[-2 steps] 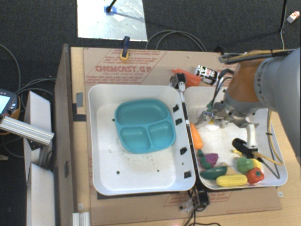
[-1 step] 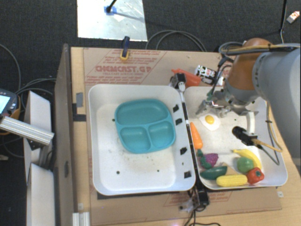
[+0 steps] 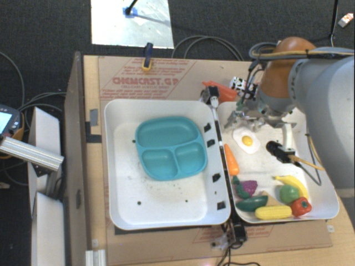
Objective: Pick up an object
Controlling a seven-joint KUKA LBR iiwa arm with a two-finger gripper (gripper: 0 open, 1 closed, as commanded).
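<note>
Brown cardboard [image 3: 166, 76], red print "CHEMCAST GP", under bins [image 3: 122, 165]

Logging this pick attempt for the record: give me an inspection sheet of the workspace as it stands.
Surface: two white bins side by side on a cardboard-covered bench.
Job's things: right bin holds toy fried egg, carrot, banana, corn, tomato.
Clutter: teal divided plate in left bin.
Grippers: tool low over right bin's far end, beside the egg.
Cables: black loops behind the bench.
Surroundings: dark floor, white sheet.
</note>
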